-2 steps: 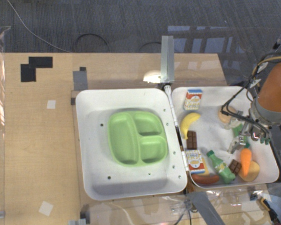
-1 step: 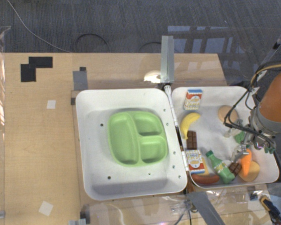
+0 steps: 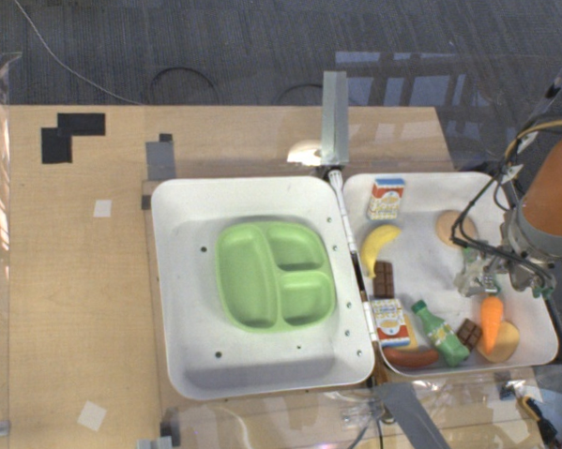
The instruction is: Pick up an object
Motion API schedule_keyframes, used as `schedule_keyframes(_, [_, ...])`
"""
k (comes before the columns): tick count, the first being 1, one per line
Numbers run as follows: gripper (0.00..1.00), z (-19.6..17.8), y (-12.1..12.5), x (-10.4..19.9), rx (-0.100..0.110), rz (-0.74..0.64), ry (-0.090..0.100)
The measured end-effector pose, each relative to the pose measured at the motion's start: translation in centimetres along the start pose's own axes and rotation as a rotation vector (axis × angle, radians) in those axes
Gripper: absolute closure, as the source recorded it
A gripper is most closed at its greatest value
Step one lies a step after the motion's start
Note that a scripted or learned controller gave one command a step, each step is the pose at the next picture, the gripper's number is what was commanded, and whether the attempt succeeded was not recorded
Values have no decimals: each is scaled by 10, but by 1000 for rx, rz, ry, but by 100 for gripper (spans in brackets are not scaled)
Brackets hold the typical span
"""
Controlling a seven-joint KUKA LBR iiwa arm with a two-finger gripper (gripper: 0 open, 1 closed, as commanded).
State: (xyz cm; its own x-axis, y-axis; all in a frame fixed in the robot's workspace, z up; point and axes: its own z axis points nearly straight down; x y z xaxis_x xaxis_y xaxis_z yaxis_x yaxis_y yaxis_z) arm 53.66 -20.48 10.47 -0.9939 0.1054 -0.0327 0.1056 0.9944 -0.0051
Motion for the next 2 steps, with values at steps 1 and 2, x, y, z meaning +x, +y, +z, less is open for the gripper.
schedule_keyframes(1, [100,-135,28,-12,-5,-246,15])
schedule_keyframes(2, [100,-189,103,-12,-10,-392,16])
